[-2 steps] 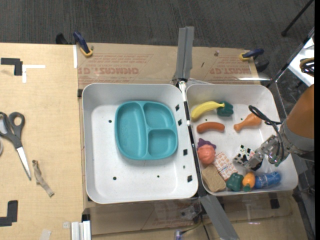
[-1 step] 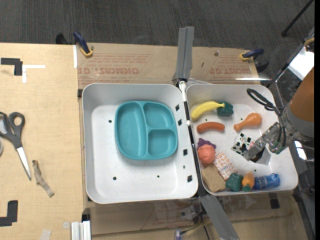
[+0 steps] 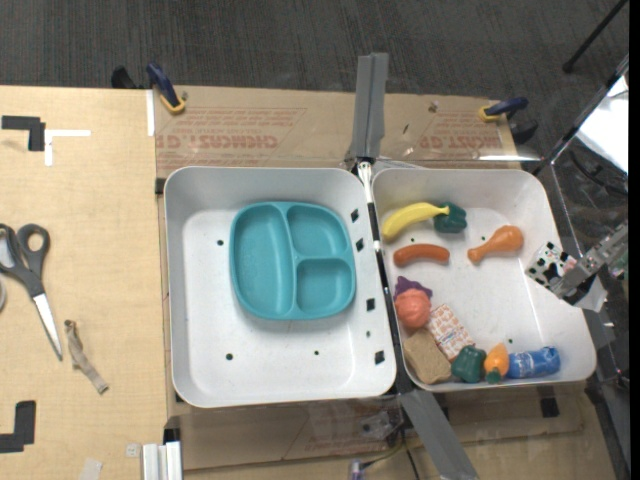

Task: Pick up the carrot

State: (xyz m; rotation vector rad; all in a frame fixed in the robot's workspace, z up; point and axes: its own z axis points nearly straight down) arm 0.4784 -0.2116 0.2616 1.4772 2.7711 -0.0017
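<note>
The carrot [image 3: 494, 361] is a short orange piece with a green top [image 3: 467, 366]. It lies near the front edge of the right bin [image 3: 560, 223], between a brown bread slice [image 3: 428, 358] and a blue bottle [image 3: 533, 363]. My gripper [image 3: 580, 273] hangs over the right rim of that bin, up and to the right of the carrot and well apart from it. A small black-and-white patterned piece [image 3: 547, 262] shows just left of the gripper.
The right bin also holds a yellow banana [image 3: 412, 217], a dark green piece [image 3: 450, 219], a sausage [image 3: 421, 255], a drumstick [image 3: 497, 243], a pink-and-purple vegetable [image 3: 411, 304] and a wrapped snack [image 3: 451, 330]. A teal divided plate [image 3: 292, 260] lies in the left bin [image 3: 190, 298]. Scissors [image 3: 32, 273] rest on the bench at left.
</note>
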